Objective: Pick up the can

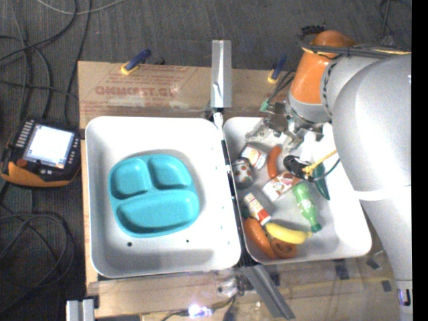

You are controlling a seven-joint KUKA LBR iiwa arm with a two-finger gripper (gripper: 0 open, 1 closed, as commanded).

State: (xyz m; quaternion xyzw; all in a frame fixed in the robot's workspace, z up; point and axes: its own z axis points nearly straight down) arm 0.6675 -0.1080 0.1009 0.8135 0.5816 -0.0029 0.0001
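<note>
Beside one can lie one banana, one bottle

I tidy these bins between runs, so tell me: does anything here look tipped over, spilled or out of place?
Nothing looks spilled or broken. The right bin is crowded: the can, green bottle and small bottle lie on their sides, jumbled with a banana. The left bin holds a blue tray lying flat.

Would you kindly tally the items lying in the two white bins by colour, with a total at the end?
Counts are for what can be told apart in the cluttered right-hand bin.
Blue: 1, the blue divided plastic tray
Green: 1, the green plastic bottle
Yellow: 1, the yellow banana
Red-orange: 2, the red sausage-shaped piece and the orange rounded piece
White-and-red: 2, the small labelled can and the small labelled bottle
Total: 7
</note>
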